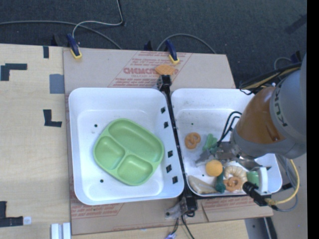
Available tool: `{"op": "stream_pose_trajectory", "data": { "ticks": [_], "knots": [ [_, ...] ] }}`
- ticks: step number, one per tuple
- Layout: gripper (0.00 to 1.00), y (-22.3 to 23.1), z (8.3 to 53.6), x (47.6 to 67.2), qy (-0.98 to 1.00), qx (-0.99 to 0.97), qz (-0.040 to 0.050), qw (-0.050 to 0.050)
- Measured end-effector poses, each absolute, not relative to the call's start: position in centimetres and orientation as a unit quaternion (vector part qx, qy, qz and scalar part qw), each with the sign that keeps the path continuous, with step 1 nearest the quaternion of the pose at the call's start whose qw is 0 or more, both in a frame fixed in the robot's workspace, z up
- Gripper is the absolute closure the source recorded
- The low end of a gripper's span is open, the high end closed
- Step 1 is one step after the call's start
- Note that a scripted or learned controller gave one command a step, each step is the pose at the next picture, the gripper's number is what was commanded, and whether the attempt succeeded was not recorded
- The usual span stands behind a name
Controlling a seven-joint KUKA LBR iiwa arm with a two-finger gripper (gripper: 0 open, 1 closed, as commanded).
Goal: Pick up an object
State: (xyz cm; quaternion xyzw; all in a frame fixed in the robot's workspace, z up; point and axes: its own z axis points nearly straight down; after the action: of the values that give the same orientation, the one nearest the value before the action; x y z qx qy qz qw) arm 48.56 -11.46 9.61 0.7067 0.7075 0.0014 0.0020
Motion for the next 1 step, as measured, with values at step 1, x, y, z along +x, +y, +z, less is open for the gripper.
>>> {"op": "stream_pose_trajectory", "data": {
  "ticks": [1],
  "knots": [
    [0.00,-11.15,8.61,48.42,0.707,0.708,-0.0001,0.002]
  ]
}}
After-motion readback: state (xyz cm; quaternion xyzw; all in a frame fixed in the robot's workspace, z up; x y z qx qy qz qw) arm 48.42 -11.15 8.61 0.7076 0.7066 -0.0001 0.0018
